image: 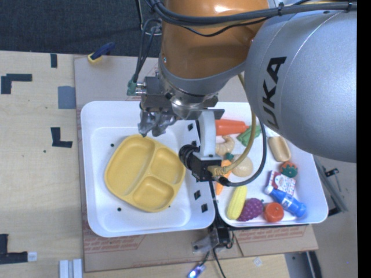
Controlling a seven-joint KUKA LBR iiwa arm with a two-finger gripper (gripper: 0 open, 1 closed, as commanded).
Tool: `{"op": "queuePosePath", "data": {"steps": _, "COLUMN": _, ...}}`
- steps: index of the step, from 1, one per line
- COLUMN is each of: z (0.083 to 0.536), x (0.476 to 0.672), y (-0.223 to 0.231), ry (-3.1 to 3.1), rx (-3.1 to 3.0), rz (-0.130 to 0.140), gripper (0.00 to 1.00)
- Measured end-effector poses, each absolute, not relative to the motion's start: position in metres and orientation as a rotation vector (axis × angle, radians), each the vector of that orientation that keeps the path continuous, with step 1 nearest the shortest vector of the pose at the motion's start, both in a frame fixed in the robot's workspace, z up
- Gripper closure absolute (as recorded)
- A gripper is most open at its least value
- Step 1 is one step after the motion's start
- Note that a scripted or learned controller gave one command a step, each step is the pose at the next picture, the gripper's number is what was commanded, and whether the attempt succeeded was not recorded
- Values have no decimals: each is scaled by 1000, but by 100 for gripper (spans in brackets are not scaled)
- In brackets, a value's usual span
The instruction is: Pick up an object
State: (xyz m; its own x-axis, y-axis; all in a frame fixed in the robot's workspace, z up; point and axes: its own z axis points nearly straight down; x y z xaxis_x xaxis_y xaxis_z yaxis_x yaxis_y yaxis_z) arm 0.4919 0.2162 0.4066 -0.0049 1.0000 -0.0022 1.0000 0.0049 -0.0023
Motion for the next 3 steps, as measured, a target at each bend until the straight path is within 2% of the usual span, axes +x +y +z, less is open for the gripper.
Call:
{"op": "queuePosePath", "data": {"steps": 1, "z": 322, "x": 528, "y": 171, "ry": -2215, "rx": -2225, "rz": 15, "gripper": 100}}
{"op": "queuePosePath", "data": {"steps": 2, "z": 337, "x": 527, "y": 175, "ry": -2224, "rx": -2217, "rz": 6, "gripper": 100}}
{"op": "queuePosePath", "data": {"steps": 3, "z": 313, "x": 481, "y": 202, "ry": -2223, "rx": -2215, "rz": 9, "gripper": 100}}
